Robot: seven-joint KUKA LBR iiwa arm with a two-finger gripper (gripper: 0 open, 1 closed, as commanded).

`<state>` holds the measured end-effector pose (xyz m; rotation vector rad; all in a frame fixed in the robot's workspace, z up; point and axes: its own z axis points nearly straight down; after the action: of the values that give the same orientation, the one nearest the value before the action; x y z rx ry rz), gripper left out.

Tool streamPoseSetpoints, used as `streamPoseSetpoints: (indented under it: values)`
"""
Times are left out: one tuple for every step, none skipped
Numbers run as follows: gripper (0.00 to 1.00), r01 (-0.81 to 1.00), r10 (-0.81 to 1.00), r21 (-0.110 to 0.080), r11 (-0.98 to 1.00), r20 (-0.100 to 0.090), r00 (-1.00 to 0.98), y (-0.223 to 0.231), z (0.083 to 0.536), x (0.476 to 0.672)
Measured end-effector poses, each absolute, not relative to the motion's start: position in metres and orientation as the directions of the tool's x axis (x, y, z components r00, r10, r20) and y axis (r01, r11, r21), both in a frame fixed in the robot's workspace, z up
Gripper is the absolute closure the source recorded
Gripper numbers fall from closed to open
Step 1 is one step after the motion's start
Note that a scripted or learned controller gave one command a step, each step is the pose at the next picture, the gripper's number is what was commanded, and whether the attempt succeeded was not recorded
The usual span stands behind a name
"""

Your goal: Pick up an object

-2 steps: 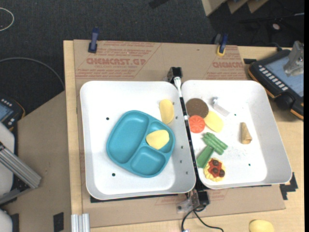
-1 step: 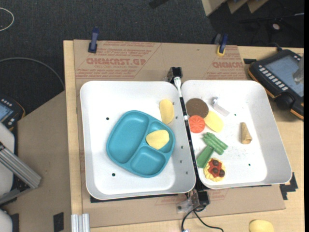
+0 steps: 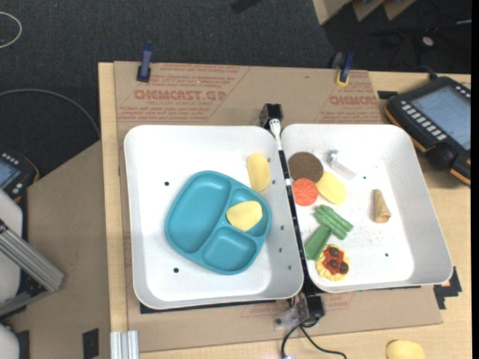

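The left bin (image 3: 150, 275) holds a blue divided plate (image 3: 198, 223) with a pale yellow piece (image 3: 244, 215) resting on its right section. A yellow oblong piece (image 3: 258, 172) lies just beyond the plate. In the right bin (image 3: 404, 260) sit a brown disc (image 3: 305, 166), an orange-red round piece (image 3: 304, 192), a yellow lemon-like piece (image 3: 332, 189), green bean pods (image 3: 326, 226), a small pizza slice (image 3: 333, 262), a tan cone (image 3: 381, 206) and a small grey-white item (image 3: 337, 163).
A handheld pendant (image 3: 438, 118) lies at the bench's right edge. Blue and yellow clamps (image 3: 145, 63) hold the cardboard at the back. A yellow object (image 3: 404, 349) sits off the bench at the bottom right.
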<state>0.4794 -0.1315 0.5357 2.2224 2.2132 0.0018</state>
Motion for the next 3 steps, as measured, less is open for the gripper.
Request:
streamPoseSetpoints:
  values:
    - [1.0,1.0,1.0,0.004,-0.003,-0.003,0.003,-0.154,0.535,0.479]
    - [1.0,1.0,1.0,0.009,0.0,-0.005,0.0,-0.153,0.547,0.48]
    - [1.0,1.0,1.0,0.013,0.0,-0.007,0.0,-0.153,0.558,0.481]
